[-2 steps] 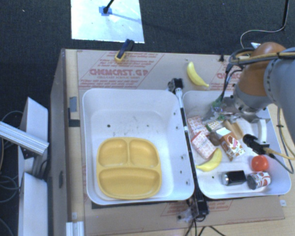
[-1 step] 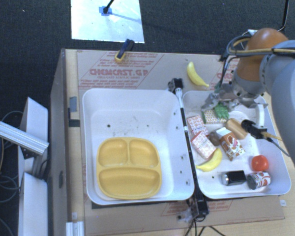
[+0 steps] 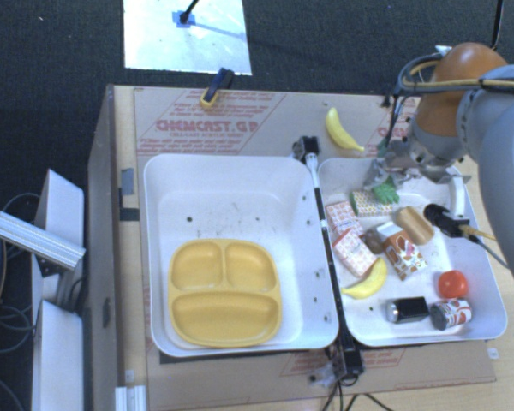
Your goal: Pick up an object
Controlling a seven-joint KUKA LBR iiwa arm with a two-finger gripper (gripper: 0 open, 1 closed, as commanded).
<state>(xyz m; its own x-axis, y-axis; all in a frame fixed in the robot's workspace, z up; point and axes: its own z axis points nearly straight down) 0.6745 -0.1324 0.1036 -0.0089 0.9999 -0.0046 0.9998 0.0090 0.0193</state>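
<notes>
We see the gripper (image 3: pixel 384 178) low over the right bin's (image 3: pixel 484 319) far end, its state we cannot tell, arm (image 3: pixel 463 101) bent down from the right. Just beneath lies a green-and-white block (image 3: pixel 375 199).

i have one fixed camera above the bench (image 3: pixel 240 110), looking down at a slant and far enough back to take in both white bins: the left bin (image 3: pixel 167 229) and the right bin (image 3: pixel 488 315). dark floor lies past the bench's far edge, and the arm (image 3: pixel 497 118) enters from the right.
</notes>
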